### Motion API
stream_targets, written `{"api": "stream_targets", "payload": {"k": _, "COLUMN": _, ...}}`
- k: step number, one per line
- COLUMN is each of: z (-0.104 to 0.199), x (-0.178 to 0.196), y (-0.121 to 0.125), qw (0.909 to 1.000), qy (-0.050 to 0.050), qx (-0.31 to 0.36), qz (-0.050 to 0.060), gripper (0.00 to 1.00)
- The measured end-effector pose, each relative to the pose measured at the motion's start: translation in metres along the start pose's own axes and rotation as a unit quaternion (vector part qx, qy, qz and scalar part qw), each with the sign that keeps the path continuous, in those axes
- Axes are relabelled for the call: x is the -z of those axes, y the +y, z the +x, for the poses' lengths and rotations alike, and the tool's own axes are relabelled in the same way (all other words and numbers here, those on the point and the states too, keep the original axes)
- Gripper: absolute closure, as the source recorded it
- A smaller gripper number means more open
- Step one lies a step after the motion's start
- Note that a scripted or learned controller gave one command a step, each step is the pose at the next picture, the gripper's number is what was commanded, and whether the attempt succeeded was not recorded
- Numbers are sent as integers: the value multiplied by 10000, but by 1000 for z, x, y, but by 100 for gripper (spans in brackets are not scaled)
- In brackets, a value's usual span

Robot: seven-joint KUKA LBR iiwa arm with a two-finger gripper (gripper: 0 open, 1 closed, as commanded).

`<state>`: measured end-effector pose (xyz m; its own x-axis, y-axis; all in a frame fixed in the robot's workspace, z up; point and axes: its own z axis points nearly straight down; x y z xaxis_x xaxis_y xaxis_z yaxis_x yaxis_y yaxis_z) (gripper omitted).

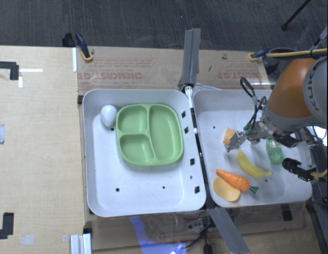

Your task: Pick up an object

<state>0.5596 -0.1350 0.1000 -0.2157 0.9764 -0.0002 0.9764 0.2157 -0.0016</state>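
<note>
Fingers (233, 142) sit low in the right bin (216, 110), just beside the yellow block (229, 135); I cannot tell their spread. Banana (252, 165), carrot (233, 179) and green bottle (274, 152) lie close by.

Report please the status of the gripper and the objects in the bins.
Gripper low in right white bin, beside yellow wedge-shaped block. Nothing seen held. Yellow banana, orange carrot close below it. Green divided plate in left bin.
</note>
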Motion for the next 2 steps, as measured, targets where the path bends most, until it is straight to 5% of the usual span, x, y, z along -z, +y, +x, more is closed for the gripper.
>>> {"api": "stream_targets", "payload": {"k": 1, "z": 23, "x": -9, "y": -25, "qw": 9949, "qy": 10, "qx": -1008, "qz": 7, "gripper": 0}}
{"api": "stream_targets", "payload": {"k": 2, "z": 22, "x": 0, "y": -25, "qw": 9947, "qy": 11, "qx": -1027, "qz": 5, "gripper": 100}}
